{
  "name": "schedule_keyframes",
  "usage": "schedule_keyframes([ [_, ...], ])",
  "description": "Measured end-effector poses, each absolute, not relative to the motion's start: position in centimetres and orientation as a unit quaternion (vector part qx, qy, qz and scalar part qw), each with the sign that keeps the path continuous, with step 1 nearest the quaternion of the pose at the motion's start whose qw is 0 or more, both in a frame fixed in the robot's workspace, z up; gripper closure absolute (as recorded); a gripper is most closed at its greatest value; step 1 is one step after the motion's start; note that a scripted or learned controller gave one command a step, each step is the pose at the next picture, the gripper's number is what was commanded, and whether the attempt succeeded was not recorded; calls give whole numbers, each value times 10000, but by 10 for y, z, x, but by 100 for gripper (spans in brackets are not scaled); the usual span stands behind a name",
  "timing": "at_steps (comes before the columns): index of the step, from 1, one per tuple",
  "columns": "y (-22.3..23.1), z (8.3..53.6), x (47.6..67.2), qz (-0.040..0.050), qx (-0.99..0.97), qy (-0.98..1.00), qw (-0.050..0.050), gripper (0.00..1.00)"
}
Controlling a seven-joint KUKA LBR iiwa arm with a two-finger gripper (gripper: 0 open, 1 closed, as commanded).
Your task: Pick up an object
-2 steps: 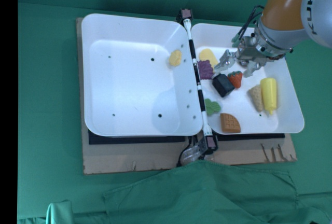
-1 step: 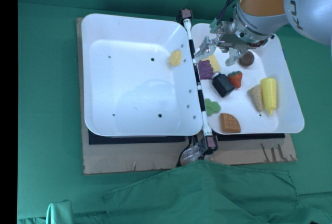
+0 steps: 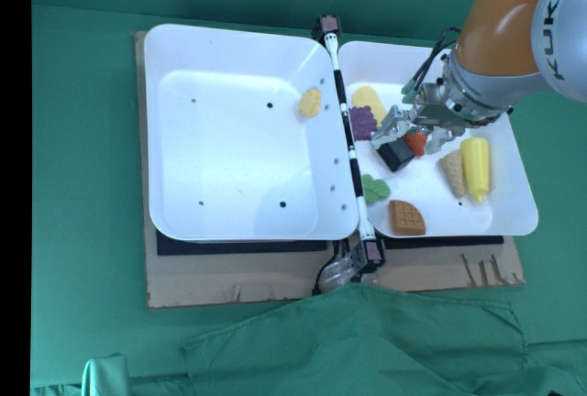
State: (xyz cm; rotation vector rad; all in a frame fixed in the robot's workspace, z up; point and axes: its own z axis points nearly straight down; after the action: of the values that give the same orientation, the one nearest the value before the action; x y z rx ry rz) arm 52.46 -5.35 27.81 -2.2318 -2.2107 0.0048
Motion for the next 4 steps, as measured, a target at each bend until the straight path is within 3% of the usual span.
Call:
schedule_keyframes([
  [1, -86, 280, 552, -13, -7093, -7049, -35, 0],
  [2, -105, 196, 493, 25, -7101, -7040, 31, 0],
  [3, -120, 186, 572, -48, -7074, -7067, -66, 0],
  [4, -133, 186, 494, -58, -7096, -7045, -106, 0],
])
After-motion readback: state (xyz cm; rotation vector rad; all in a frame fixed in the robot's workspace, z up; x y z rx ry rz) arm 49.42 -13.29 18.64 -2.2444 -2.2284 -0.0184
